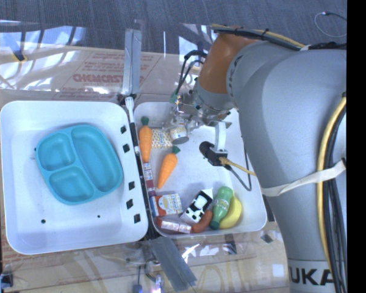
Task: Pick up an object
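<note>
Claw (182, 124) hangs low over the far end of the right bin (190, 182), close to that bin's far wall; whether it is released or clenched cannot be told, and nothing can be seen held in it.

Probable task thing: the packet (161, 140), lying on the right bin's floor at its far end, just beside the claw on the side of the bin's left wall; whether claw and packet touch cannot be told.

Handling, as judged: the packet looks light and soft, with a thin wrapper that may crumple or slip; it is not fragile; take hold across its narrow width, near the middle, and press down to the floor before closing; a grip at one corner would probably pull free.

Contents of the right bin:
- carrot (145, 144), against the left wall at the far end, just beside the packet;
- second carrot (166, 170), mid-bin, tilted, green top towards the far end;
- carton (168, 201), near end, by the left wall;
- cow toy (199, 206), green toy (223, 199), banana (233, 213) and sausage (195, 226), crowded together at the near end, touching or nearly so.

Left bin (24, 212), alongside the right bin's left wall: one blue plate (79, 163) with three compartments, each bare.
</note>
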`<state>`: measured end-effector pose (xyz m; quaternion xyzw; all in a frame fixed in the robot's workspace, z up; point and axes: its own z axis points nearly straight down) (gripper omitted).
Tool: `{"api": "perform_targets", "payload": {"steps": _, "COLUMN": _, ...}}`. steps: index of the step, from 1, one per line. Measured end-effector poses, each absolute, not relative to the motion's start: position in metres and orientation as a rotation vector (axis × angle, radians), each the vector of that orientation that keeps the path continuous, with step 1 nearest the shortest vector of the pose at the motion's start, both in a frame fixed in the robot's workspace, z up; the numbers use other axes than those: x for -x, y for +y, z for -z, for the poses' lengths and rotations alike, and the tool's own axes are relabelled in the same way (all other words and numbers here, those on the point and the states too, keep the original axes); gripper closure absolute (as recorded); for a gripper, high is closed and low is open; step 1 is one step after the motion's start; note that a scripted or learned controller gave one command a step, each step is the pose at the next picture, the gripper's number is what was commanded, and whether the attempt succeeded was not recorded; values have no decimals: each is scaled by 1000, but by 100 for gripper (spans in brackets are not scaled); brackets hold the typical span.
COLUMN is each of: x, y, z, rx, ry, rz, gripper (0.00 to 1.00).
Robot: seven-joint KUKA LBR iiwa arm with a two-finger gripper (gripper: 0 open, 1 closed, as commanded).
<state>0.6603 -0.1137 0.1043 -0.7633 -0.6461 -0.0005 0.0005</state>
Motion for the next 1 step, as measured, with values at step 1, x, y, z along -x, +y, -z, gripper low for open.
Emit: {"api": "perform_targets", "payload": {"steps": 1, "x": -657, "y": -43, "z": -240, "rx": 2623, "ry": -1722, "rz": -9, "gripper": 100}}
